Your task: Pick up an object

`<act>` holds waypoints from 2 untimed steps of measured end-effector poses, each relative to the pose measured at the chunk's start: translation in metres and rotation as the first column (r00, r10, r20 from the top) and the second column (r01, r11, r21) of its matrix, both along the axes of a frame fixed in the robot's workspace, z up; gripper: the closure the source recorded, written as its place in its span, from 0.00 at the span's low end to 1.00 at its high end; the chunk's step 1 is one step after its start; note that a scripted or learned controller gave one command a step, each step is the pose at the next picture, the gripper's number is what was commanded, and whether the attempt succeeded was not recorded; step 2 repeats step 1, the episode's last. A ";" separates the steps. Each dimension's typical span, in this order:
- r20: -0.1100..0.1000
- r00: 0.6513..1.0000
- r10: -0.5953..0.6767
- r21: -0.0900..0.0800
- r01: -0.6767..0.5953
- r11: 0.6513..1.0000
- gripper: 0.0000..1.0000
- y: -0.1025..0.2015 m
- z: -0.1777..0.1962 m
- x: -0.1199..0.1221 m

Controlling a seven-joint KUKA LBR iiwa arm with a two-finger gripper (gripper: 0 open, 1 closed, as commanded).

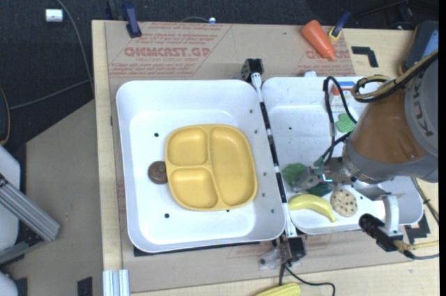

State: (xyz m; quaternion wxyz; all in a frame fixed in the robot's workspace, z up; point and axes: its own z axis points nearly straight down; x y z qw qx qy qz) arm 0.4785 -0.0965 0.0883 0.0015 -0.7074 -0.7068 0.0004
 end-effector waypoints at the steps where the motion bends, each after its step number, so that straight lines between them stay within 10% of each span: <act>1: 0.005 1.000 0.000 -0.004 0.001 1.000 0.00 -0.055 -0.003 0.001; 2: 0.005 1.000 0.000 -0.004 0.001 1.000 0.00 -0.055 -0.003 0.001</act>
